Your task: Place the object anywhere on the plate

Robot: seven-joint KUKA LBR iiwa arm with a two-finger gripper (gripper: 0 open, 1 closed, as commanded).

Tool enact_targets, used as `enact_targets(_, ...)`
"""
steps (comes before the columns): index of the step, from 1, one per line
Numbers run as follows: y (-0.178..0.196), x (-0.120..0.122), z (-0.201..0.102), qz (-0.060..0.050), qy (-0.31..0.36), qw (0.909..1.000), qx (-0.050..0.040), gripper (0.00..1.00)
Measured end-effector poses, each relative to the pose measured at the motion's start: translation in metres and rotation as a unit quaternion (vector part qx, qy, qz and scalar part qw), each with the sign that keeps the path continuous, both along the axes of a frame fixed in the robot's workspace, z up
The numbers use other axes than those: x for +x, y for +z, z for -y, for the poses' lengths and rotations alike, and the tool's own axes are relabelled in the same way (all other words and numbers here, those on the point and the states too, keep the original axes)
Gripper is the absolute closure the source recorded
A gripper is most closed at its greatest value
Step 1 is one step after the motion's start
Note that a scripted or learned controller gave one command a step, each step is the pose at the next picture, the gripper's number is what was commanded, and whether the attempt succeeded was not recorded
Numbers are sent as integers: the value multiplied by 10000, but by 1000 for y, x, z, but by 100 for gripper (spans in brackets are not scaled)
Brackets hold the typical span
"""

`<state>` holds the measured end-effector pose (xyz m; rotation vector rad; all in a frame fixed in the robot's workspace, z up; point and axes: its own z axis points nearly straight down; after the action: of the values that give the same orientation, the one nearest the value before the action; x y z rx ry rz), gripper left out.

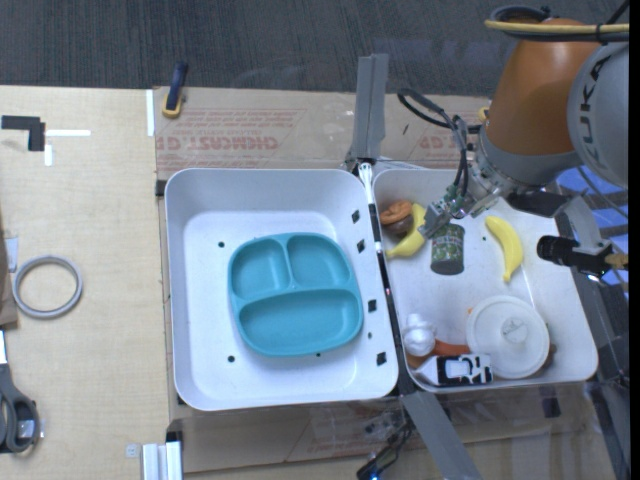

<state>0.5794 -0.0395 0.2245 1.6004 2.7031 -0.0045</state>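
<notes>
where the arm (545,88) bends down over the right bin (570,363), its gripper (447,218) hangs just above a dark can (447,249); i can't tell its grip. bananas (506,247) lie on either side of it, and the blue plate (295,294) sits well to its left.

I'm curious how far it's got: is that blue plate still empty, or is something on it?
Empty. All three compartments of the blue plate show bare blue; the banana lies in the right bin.
</notes>
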Motion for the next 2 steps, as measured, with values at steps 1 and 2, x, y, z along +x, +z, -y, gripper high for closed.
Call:
enact_targets(1, -34, 13, -71, -6, 403, 9992, 8, 100)
enact_targets(2, -33, 13, -71, -1, 401, 9992, 7, 0)
